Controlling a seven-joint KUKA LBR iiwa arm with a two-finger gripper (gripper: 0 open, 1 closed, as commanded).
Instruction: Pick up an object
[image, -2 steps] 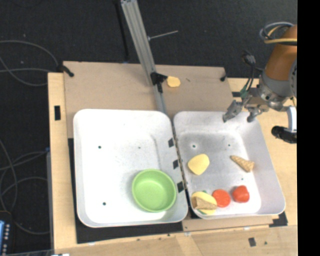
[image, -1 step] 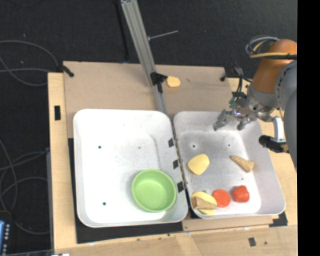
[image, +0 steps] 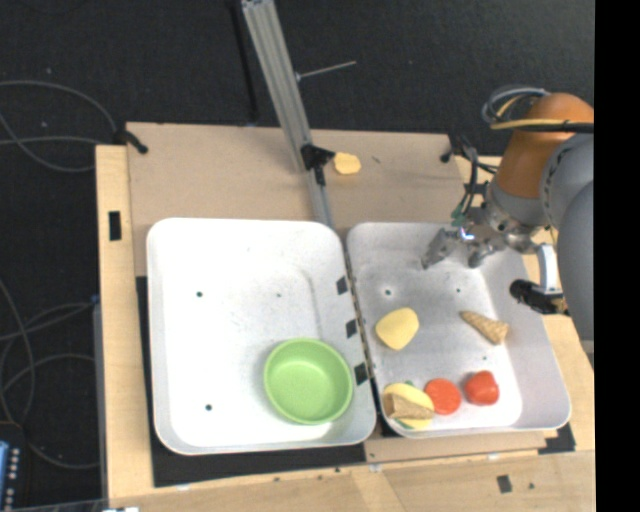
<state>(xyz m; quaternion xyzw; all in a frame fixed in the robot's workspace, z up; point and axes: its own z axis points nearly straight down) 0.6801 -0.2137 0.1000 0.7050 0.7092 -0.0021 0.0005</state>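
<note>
My gripper (image: 457, 253) hangs over the far part of the right bin (image: 400, 250), its two fingers spread open with nothing between them. Below it in that bin lie a pale yellow lump (image: 397, 328), a tan cone-shaped piece (image: 485, 326), two red tomato-like items (image: 443, 396) (image: 482, 388), and a yellow-and-tan sandwich-like piece (image: 409, 405) at the near left corner. A green bowl (image: 308, 380) sits in the near right part of the left bin (image: 210, 300).
A metal pole (image: 288, 100) rises from the bench behind the bins. A small yellow object (image: 347, 163) lies on the bench beside the pole's base. The grey arm with its orange band (image: 535, 150) fills the right side.
</note>
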